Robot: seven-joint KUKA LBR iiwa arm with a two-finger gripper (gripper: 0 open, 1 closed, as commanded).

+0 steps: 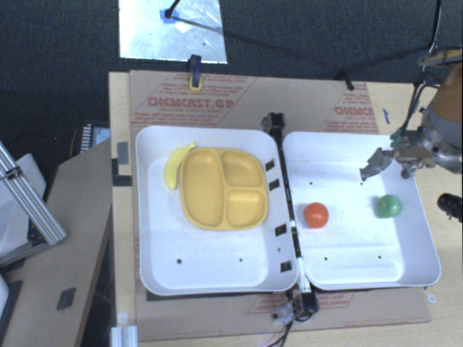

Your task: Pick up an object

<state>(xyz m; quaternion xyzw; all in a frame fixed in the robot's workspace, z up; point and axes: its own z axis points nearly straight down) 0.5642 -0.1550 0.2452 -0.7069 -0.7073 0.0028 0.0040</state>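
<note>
Step in hand, as we judge it: approach for a grasp; the gripper (376, 166) hangs over the right bin (340, 270), above and just left of the green ball (388, 206); whether it is released or clenched we cannot tell; we would centre over the ball, descend straight, close across its widest part, since round things roll; green ball: small, smooth, near the bin's right wall; red ball (315, 215): alternative, well apart, leftward.

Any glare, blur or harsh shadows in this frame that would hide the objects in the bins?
Camera view: lighting is even and soft, both white bins bright but not blown out; the red ball, green ball and yellow tray are sharp; the gripper looks slightly soft; the foil sheet glares.
</note>
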